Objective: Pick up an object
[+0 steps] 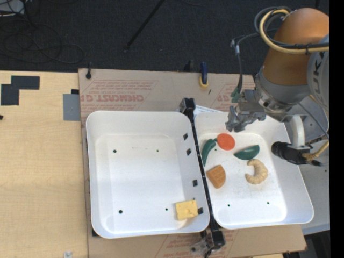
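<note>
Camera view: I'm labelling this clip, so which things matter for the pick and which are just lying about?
Job: gripper; right bin with red disc, two green pieces, brown wedge, croissant.
Lying about: yellow block in left bin, blue clamp.

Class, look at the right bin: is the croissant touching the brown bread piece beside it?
Apart. The camera view shows bare white bin floor between the croissant and the brown bread piece, a plain gap with no overlap.
</note>
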You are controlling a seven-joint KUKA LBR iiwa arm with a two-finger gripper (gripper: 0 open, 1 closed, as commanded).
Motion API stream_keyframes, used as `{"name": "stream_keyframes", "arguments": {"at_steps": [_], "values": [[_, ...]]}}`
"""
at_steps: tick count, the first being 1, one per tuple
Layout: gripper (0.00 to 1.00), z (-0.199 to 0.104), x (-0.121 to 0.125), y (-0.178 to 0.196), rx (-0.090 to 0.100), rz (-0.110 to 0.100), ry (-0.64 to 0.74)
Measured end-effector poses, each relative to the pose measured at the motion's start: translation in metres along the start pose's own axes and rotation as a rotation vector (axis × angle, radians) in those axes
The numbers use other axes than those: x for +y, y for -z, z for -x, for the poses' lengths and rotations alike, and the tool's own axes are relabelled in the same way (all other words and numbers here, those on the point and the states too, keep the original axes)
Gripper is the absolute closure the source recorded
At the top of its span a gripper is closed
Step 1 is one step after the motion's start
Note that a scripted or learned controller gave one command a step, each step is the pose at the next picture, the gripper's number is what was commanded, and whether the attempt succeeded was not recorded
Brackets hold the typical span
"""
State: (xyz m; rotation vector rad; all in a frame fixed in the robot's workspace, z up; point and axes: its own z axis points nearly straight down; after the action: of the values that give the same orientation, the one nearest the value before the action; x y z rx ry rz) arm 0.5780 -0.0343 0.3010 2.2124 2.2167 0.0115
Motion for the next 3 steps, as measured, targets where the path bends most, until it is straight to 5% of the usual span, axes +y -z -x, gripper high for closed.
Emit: {"name": "stream_keyframes", "arguments": {"at_steps": [1,2,3], "values": [[1.0,-0.011,0.037,-0.072,0.002,-0.019,0.002],[1.0,0.001,0.068,0.003,0.0,-0.005,0.002],[1.0,0.009,0.064,-0.059,0.001,-0.02,-0.003]]}}
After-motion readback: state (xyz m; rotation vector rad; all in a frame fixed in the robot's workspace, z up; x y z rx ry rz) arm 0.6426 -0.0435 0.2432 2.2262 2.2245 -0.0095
